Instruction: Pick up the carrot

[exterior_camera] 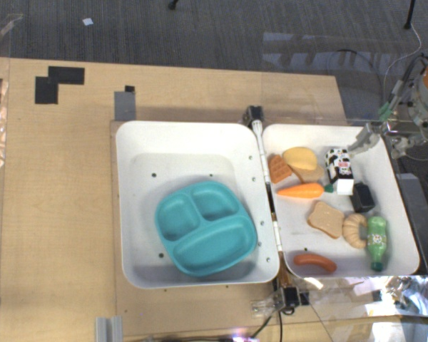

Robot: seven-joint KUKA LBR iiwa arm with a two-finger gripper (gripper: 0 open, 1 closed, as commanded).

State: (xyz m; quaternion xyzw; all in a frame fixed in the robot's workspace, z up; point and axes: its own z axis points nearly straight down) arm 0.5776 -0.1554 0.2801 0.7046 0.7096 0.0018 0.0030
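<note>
The orange toy carrot w/ a green stub end [301,189] is lying flat in the right white bin [406,223], up toward the bin's left wall, tip pointing at the divider and green end pointing right. Packed in around it: ridged brown waffle-ish piece [279,168] just beside the tip, yellow lumpy potato-like thing [301,159] right behind it, tan bread slice [326,219] just in front. Cow-print black-and-white carton [338,165] and a small black block [362,196] sit near the green end.

The hand [362,140] is up at the bin's far right corner, well apart from the carrot, not over it. Can't tell if it's spread or clenched, too small + blurry. Nothing visibly in it afaict.

So imo this is the approach step, grab not started. Next move needs the hand to travel left + toward the near side, line up across the carrot's short width, and drop down mid-body w/o clipping the potato or bread.
</note>
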